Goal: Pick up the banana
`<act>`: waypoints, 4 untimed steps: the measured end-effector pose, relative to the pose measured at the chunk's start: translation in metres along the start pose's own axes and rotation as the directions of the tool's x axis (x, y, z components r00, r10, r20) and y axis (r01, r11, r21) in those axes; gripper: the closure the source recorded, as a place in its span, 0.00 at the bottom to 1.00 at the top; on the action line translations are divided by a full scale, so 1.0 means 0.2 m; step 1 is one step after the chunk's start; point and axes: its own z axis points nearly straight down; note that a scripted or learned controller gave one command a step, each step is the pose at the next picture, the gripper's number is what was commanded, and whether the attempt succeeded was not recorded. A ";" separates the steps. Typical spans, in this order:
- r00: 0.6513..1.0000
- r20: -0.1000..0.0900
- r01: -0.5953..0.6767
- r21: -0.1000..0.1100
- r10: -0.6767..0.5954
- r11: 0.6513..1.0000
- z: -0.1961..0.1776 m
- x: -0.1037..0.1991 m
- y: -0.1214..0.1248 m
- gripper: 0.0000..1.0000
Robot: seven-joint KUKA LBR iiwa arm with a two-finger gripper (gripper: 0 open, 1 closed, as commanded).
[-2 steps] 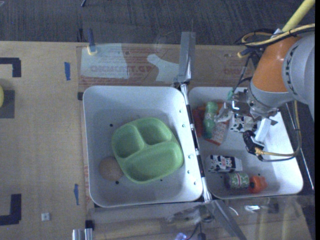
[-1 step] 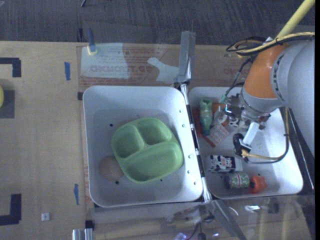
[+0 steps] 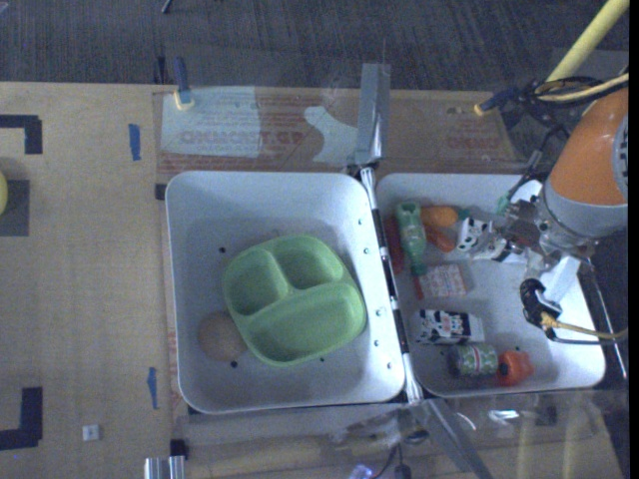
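Note:
My grey arm with its orange band (image 3: 589, 163) reaches into the right bin (image 3: 579, 367) from the right. Its gripper (image 3: 494, 239) hangs low over the bin's upper middle, right beside a small black-and-white carton (image 3: 466, 234) and an orange item (image 3: 439, 216). I cannot tell whether it touches either of them. A small yellow shape (image 3: 3, 194) lies at the far left edge of the bench, outside both bins and far from the gripper.
The right bin also holds a green bottle (image 3: 409, 233), a pinkish packet (image 3: 445, 281), a cow-patterned box (image 3: 449, 325), a green can (image 3: 477, 359) and a red-orange item (image 3: 514, 367). The left bin (image 3: 200, 208) holds a green divided plate (image 3: 295, 297) and a tan ball (image 3: 220, 336).

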 end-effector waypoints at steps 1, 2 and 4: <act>0.958 -0.006 -0.286 -0.014 0.286 0.958 0.21 0.16 -0.27 0.00; 0.957 -0.011 -0.289 -0.015 0.288 0.957 0.15 0.17 -0.26 1.00; 0.651 0.003 -0.759 0.004 0.759 0.651 -0.17 0.02 -0.34 1.00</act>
